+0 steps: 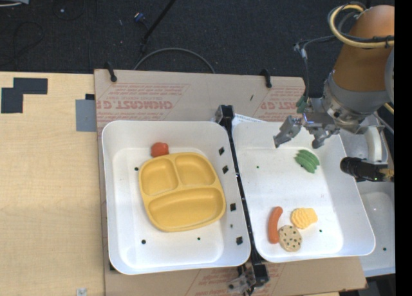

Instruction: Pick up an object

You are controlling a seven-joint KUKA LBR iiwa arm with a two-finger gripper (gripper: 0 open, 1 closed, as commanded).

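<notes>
Arm poised over the right bin, nothing in its grasp.

Nearest, at the right bin's (351, 224) six o'clock, lie a speckled cookie (290, 238), an orange sausage (275, 224) and a yellow corn piece (304, 217). Farther back sits a green vegetable (308, 160); at its eleven o'clock the gripper (302, 136) hangs, fingers spread wide. The left bin (122, 224) bears a yellow tray (181, 190) and a red tomato (159, 149).

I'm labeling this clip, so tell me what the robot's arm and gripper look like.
The arm is grey with a broad orange band above the wrist, and a yellow cable loops beside that band. The gripper is grey metal with two slim fingers.
</notes>
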